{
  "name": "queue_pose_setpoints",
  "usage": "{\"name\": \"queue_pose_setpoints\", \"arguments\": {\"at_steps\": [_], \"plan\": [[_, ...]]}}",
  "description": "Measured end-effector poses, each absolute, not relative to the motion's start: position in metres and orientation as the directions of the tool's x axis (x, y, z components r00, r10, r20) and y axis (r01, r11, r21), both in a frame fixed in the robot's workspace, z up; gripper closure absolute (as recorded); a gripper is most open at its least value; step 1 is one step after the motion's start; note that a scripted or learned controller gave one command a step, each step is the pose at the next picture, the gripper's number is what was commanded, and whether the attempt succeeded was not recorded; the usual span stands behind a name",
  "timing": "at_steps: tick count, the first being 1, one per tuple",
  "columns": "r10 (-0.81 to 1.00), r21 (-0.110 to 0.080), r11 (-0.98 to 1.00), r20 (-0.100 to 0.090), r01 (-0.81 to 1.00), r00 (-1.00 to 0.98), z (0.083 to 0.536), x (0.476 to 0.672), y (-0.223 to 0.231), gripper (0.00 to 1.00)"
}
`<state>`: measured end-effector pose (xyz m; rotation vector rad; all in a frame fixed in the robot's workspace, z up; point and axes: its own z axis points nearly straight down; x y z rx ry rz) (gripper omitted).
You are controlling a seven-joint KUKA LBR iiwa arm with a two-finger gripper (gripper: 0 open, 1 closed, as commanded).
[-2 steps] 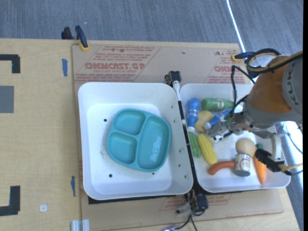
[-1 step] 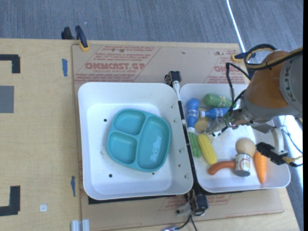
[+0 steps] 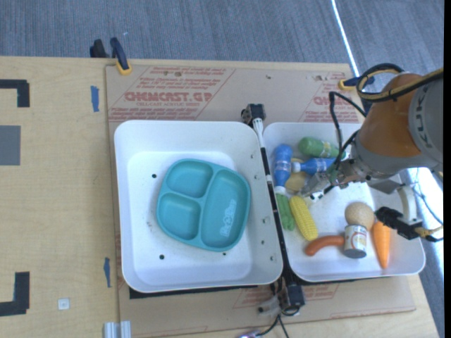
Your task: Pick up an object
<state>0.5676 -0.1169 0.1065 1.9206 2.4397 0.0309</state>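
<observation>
Corn cob [image 3: 304, 217] lies in my right bin [image 3: 409, 263] among toy foods. My tool [image 3: 325, 186] hovers just above it; I cannot tell its grip state.

Two shallow white bins sit side by side on the bench. The left bin [image 3: 134, 189] holds a teal divided plate [image 3: 204, 204] near its middle. The right bin [image 3: 409, 263] is crowded: a blue bottle [image 3: 282, 163] and a green item [image 3: 316, 146] lie toward its far edge, a corn cob [image 3: 303, 217] and a green vegetable [image 3: 285, 211] lie along its left wall, an orange sausage [image 3: 323, 244] and a small can [image 3: 356, 241] sit near its front edge, with a carrot [image 3: 381, 244] (tip toward the front) and a beige egg-shaped thing [image 3: 359, 213] beside them. The gripper [image 3: 325, 185] hangs low over the right bin's far-left part, just beside the bottle; its fingers are too blurred to read.
</observation>
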Motion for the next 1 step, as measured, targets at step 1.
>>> {"name": "queue_pose_setpoints", "arguments": {"at_steps": [1], "plan": [[0.978,0.039,0.209,-0.014,0.977,-0.208,0.1060,0.5715,-0.1147,0.00]]}}
